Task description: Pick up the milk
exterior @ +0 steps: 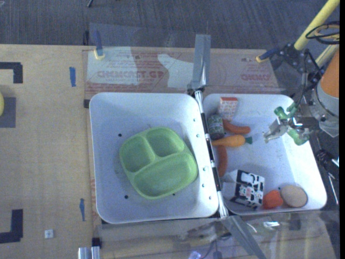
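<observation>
**A:** Camera view has you over the right bin (318, 161). What's the plan?

**B:** I'm hanging near its right wall, gripper (277, 127) above bare floor. My fingers look parted with nothing between them, though at this slant I'd not swear how wide.

**A:** And the milk?

**B:** I take the black-and-white patterned carton (247, 188) for it. It lies on its side at the front of the right bin, close to the divider between the two bins. From my jaws it sits toward the front and to the left in the picture, well apart from me.

**A:** Crowded down there?

**B:** A bit. An orange-red fruit (273, 198) is just beside its right end, with a tan egg-shaped thing (294, 195) past that. The carrot (232, 141) and hot dog (236, 127) are further back, near a small can (215, 126) and a white-and-red box (228, 107).

**A:** So how do you do it well?

**B:** My judgement: travel high first, then centre over the carton before dropping. Turn the wrist so the fingers close across its narrow side. Come down on the half away from the fruit, so I don't nudge it or pinch both. The green divided plate (158, 162) in the left bin is no concern.
</observation>
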{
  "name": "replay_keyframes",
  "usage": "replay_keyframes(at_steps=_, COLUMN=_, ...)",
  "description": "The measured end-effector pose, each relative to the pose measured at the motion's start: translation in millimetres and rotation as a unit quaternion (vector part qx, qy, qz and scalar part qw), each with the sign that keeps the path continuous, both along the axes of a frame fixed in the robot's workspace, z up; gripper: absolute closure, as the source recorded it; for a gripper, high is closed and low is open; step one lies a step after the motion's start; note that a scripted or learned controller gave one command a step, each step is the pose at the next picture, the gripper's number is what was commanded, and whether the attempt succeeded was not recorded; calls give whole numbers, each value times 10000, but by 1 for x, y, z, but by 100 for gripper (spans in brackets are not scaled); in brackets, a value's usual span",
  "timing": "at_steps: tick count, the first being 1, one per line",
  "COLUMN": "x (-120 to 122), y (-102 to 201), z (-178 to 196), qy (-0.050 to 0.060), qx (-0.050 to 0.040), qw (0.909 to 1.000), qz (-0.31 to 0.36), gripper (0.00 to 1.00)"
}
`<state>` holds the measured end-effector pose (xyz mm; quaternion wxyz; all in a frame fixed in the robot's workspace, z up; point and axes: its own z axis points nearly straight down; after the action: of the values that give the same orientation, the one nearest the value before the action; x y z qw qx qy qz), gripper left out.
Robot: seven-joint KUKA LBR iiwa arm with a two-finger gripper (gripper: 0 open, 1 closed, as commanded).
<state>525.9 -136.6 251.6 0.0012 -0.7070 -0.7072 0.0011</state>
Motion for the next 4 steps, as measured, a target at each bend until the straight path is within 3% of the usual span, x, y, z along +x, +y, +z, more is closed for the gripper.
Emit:
replay_keyframes(at_steps=1, x=0, y=-1, z=9, qy=9, qx=2, qw=10000, qz=-11, gripper=100)
replay_keyframes(at_steps=2, x=-48, y=50, z=-55, qy=17, qx=3, qw=9977, qz=-677, gripper=100)
replay_keyframes(at_steps=3, x=-48, y=49, z=-55, qy=14, qx=2, qw=9976, qz=-686, gripper=0)
replay_keyframes(at_steps=4, x=-41, y=43, z=-136, qy=-114, qx=-14, qw=9954, qz=949, gripper=0)
